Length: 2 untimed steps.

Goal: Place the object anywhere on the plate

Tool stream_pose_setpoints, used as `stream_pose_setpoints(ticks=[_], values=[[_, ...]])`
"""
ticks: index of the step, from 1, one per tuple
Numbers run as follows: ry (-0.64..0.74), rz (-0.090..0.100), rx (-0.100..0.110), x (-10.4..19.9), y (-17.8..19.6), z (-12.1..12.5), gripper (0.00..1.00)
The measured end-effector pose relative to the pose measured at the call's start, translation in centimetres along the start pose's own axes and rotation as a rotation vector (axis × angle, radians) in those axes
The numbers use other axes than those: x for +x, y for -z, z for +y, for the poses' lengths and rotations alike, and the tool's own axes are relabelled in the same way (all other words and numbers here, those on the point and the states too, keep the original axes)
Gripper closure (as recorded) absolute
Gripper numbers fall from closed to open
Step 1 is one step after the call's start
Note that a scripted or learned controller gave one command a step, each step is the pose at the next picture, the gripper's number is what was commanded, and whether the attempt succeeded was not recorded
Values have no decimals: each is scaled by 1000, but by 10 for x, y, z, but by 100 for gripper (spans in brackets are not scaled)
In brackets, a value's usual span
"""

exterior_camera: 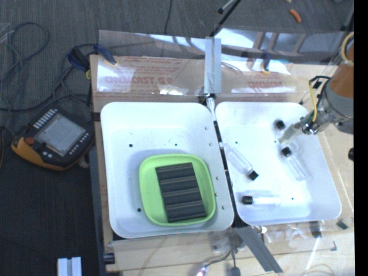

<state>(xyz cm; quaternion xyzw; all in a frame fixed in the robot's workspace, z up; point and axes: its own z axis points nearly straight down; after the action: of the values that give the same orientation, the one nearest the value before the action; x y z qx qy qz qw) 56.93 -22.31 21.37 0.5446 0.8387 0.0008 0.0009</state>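
Now | jaws (286, 134) state unclear | capped vial (292, 160) just below | plate (148, 171) well apart

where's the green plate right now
The green plate sits in the left bin, toward its front, with a dark ridged block lying on it.

A square green plate (147, 180) with rounded corners lies flat in the left bin, toward its front. On it rests a dark grey ribbed block (180, 191), lying flat across the plate's middle, turned slightly off the plate's edges.
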Motion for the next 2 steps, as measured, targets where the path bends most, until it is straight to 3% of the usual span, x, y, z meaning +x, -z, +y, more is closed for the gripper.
stream_pose_setpoints(ticks=[1, 2], values=[[0, 0, 0, 0, 0, 0, 0], [-42, 0, 2, 52, 53, -20, 0]])
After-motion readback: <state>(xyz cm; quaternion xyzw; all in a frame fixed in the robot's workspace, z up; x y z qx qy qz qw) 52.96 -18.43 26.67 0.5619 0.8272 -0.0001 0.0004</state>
